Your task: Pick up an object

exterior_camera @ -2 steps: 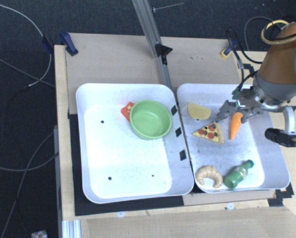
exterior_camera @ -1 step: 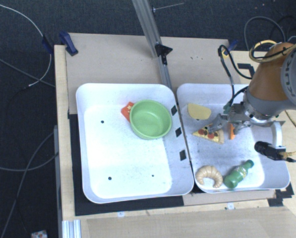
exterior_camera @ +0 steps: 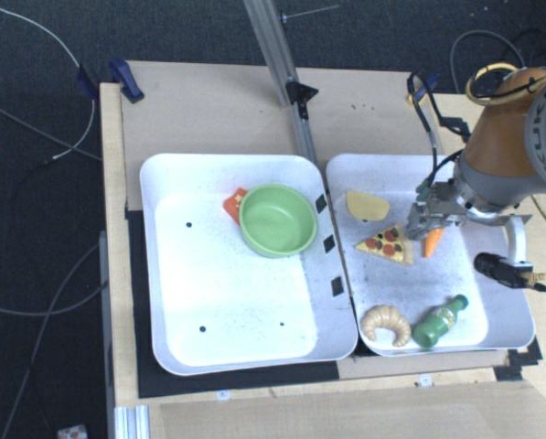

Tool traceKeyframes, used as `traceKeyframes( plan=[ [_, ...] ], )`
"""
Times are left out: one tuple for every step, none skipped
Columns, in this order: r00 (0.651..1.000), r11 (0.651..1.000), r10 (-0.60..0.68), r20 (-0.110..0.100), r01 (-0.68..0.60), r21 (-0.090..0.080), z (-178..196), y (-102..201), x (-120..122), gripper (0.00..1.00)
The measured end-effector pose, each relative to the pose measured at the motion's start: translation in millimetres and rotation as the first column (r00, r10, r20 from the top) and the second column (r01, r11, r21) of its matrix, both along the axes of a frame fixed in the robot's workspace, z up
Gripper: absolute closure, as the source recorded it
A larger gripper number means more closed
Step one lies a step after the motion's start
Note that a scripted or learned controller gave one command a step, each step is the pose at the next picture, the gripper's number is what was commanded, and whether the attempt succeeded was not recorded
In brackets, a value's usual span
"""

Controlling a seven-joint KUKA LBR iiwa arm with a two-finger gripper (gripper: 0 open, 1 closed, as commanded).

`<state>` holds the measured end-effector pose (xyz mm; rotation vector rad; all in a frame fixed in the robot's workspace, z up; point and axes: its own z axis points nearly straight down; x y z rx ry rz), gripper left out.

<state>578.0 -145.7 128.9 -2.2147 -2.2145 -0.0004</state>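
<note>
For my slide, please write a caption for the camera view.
Gripper over the right bin beside a toy carrot and pizza slice.

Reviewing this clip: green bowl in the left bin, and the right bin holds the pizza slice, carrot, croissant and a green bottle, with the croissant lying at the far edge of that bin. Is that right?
Not quite. The camera view shows the croissant at the near edge of the right bin, beside the green bottle. The rest stands: green bowl in the left bin; pizza slice and carrot in the right.

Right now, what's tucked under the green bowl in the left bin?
A red-orange piece pokes out from beneath the green bowl's upper-left rim. Its corner alone shows; the bowl covers the rest, so I can't identify it.
</note>
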Motion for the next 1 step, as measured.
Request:
traceKeyframes(
  plan=[
    [1.000, 1.000, 0.001, 0.012, -0.001, -0.007, 44.9, -0.8, -0.4, 1.00]
  ],
)
